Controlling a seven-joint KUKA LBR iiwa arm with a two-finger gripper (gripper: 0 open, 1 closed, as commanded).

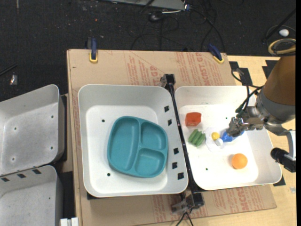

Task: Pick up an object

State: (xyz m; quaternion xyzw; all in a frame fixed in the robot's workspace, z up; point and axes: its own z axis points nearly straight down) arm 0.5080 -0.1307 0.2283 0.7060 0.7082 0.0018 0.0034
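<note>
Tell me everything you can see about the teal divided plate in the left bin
The teal plate lies flat on the floor of the left bin, roughly centred and turned slightly askew. It looks like smooth moulded plastic with rounded corners and raised ridges dividing it into three compartments, one large and two smaller. The compartments hold nothing. Only the bin floor touches it.

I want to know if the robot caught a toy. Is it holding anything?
Cannot tell. The gripper sits right at the blue and yellow toy, but no grip shows.
</note>
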